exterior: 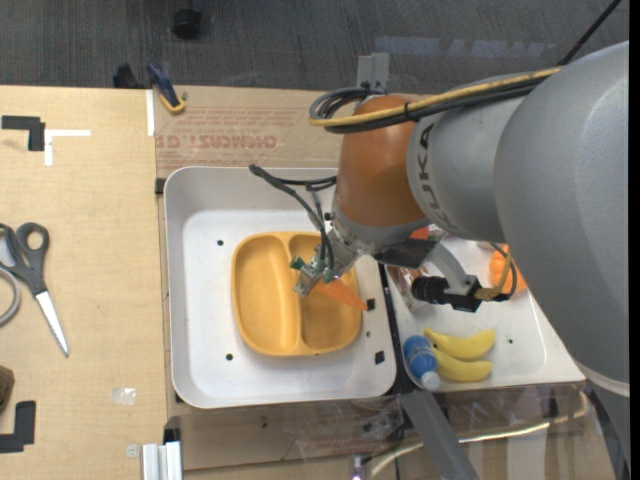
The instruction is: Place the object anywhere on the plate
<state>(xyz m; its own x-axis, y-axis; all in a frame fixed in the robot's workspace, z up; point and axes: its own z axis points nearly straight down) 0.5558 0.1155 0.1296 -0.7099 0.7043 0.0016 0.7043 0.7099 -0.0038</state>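
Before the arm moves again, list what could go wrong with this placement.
1. The orange carrot-shaped object lies at the right edge of the yellow two-compartment plate, seemingly overhanging the rim; it may slide off into the left white bin.
2. The hand sits right over that object, so pulling away could drag it out.
3. The loose black cable hangs by the wrist and might snag.

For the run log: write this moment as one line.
arm: over left bin | tool: above yellow plate, right compartment | carrot: at tool tip, grip unclear | bananas, bottle: right bin
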